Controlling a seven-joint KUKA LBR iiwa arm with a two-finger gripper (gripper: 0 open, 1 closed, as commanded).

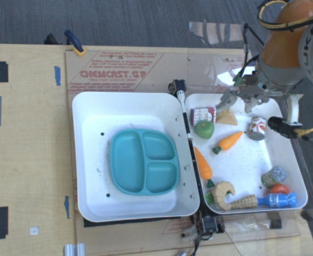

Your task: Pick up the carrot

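An orange carrot [230, 141] with a green stem end lies tilted in the middle of the right bin [295, 159]. A second orange carrot-like piece [202, 164] rests along that bin's left wall. My gripper [238, 101] hangs over the back of the right bin, above and slightly right of the middle carrot and apart from it. Its fingers are spread open with nothing between them. A tan wedge [226, 118] lies just below the left finger.
The right bin also holds a maroon can [203, 114], a green fruit [204, 129], a red-and-white ball [257, 127], a grey-green lump [274, 176], a red tomato [279, 189], a blue bottle [277, 200], a cone [243, 201] and a croissant [223, 192]. The left bin [87, 143] holds a teal divided plate [143, 161].
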